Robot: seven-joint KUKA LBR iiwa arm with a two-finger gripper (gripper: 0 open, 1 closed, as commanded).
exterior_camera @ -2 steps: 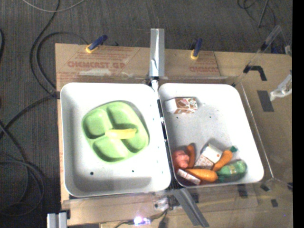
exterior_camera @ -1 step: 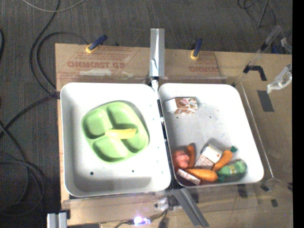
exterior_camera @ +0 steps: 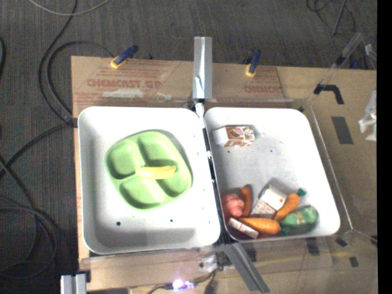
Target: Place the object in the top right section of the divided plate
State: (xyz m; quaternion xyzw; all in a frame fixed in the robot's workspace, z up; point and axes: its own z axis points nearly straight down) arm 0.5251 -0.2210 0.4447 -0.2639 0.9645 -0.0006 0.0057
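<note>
The green, round-cornered plastic divided plate (exterior_camera: 149,169) sits in the left shallow white bin (exterior_camera: 92,225); a small yellow banana-shaped toy (exterior_camera: 157,171) lies across the plate's middle ridge, right of its centre, and appears to straddle the dividers rather than rest within the plate's top right section. Judged from this, placement is either imprecise or incomplete, and the toy would want shifting up and right of the plate's centre. The tool's state cannot be told; right of the plate, the other white bin (exterior_camera: 318,164) holds a small carton (exterior_camera: 239,135) and clustered toy food (exterior_camera: 269,216).
</note>
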